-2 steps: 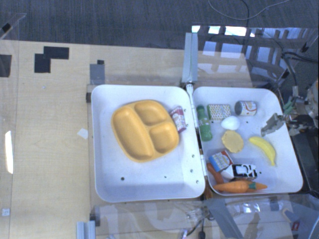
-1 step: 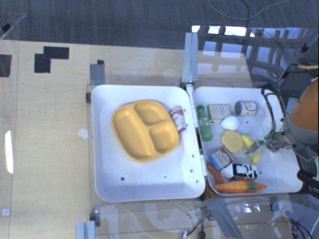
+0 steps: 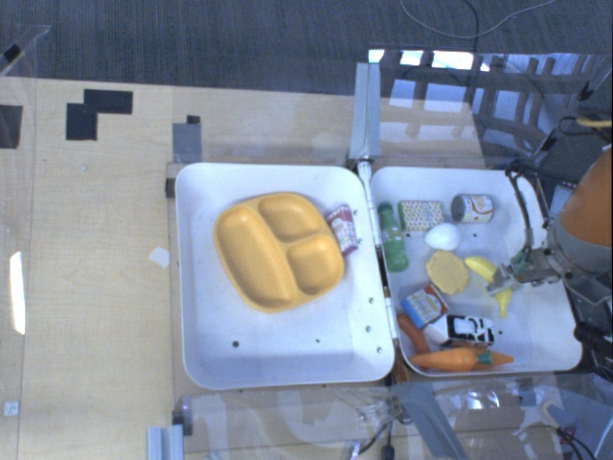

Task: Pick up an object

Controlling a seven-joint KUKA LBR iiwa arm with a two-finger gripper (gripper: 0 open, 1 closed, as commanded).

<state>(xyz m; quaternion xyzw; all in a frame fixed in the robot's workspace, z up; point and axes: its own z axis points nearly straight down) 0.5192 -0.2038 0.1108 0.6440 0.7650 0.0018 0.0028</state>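
Observation:
My gripper [image 3: 517, 274] reaches in from the right and hangs low over the right side of the right bin [image 3: 546, 338]. Right at its tip lies a yellow banana-like piece [image 3: 480, 269], whose lower end [image 3: 504, 303] sticks out beneath the gripper. Whether the piece is gripped or only touched is unclear. To its left lie a round yellow disc [image 3: 447, 273] and a white egg [image 3: 442, 237].
The right bin also holds a green bottle [image 3: 390, 235], a checkered packet [image 3: 420, 216], a can [image 3: 473, 208], a blue carton [image 3: 422, 307], a black-and-white toy car [image 3: 469, 330] and a carrot [image 3: 458, 359]. The left bin [image 3: 201, 353] holds a yellow divided plate [image 3: 278, 250] and a red-white packet [image 3: 343, 228].

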